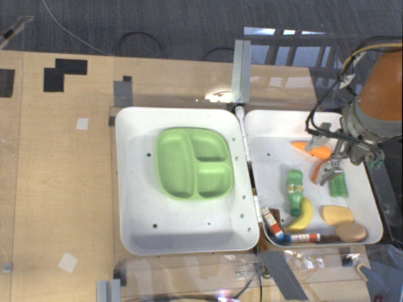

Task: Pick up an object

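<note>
smooth matt green plastic tray (192, 163), glossy white plastic bins (135, 231), pale wooden bench (56, 187).

tray (192, 162) in left bin (135, 225), toys right

One fixed camera above the bench (56, 168); slanted down over both bins (135, 231)
</note>
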Controlling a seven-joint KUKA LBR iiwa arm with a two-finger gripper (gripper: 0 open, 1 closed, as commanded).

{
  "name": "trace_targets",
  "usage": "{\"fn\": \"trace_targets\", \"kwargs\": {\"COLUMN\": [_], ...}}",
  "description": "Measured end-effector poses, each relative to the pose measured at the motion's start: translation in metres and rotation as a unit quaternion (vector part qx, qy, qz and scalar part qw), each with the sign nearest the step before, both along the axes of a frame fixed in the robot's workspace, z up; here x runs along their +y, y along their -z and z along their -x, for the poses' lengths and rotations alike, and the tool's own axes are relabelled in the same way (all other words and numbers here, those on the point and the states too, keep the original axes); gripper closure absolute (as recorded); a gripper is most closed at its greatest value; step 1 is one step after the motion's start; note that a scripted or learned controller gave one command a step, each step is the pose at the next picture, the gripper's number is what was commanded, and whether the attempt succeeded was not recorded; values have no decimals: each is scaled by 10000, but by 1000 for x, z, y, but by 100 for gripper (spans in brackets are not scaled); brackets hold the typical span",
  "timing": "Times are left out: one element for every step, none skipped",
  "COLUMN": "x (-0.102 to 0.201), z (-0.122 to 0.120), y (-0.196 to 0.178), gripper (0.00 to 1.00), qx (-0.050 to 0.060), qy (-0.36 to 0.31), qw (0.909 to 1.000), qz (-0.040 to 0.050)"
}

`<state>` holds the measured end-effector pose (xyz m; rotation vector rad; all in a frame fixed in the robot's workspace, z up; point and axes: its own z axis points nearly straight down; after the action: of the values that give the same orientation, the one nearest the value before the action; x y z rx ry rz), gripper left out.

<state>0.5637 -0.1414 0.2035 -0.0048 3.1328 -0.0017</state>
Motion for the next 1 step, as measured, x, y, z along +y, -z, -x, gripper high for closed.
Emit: {"fn": "trace_targets", "kwargs": {"x": [26], "z": [-22], "y": [100], "gripper": [0], "qx": [-40], "qy": [-573], "qw": [9984], "qz": [6]}}
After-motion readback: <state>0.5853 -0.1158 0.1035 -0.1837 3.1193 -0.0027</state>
